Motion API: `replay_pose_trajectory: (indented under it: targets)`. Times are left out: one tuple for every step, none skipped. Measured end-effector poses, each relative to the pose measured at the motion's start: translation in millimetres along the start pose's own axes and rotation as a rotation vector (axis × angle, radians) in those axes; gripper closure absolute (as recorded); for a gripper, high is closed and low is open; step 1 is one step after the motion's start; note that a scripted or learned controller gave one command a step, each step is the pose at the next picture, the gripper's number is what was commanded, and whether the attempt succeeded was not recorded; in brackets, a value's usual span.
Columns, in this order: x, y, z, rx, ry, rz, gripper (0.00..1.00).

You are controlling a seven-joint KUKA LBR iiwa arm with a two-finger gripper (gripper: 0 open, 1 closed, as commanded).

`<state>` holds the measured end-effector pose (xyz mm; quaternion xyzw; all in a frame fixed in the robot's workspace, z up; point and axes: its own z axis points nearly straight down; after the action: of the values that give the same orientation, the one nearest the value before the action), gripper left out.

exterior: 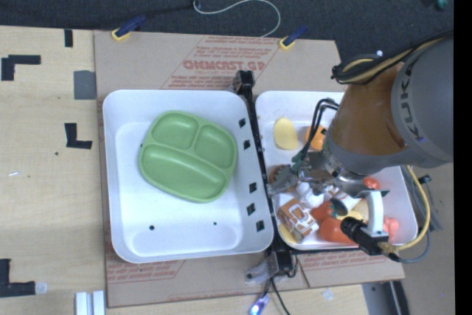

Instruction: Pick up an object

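White plastic makes up both shallow bins: the left bin [122, 181] carries a pale green divided plate [188, 155] lying flat near its middle, and the right bin [265, 103] holds a crowded heap of small toy-like items beneath the grey arm with its orange band [369, 122]. The two-finger gripper [317, 192] is down among that heap, and I cannot tell how it stands or whether it has anything, since the wrist and clutter cover it. Candidates for the pick sit close together: a yellow rounded piece [285, 133] near the bin's far side, a waffle-patterned brown and white piece [293, 217] at the near-left corner, and a red rounded piece [328, 221] just beside it. The crowding is the main hazard, I judge: closing here could catch two items at once, or push one aside so that it slips free on the lift. The rounded pieces look likely to roll or squirt away under an off-centre pinch. The black divider edge [251, 151] between the bins lies just beside the gripper, so a sideways move toward the left risks a knock against it. Straight up looks like the freest way out, and the left bin offers bare floor around the plate.
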<state>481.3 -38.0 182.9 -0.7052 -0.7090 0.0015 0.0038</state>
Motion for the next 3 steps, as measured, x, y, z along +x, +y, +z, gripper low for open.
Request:
replay_pose_trajectory:
  targets:
    - [69.0, 2.1, -46.0, -0.008, -0.001, -0.004, 0.0]
    - [61.2, 2.2, -246.4, -0.025, -0.001, 0.002, 0.0]
    - [61.8, 1.1, -247.2, -0.006, -0.005, 0.003, 1.0]
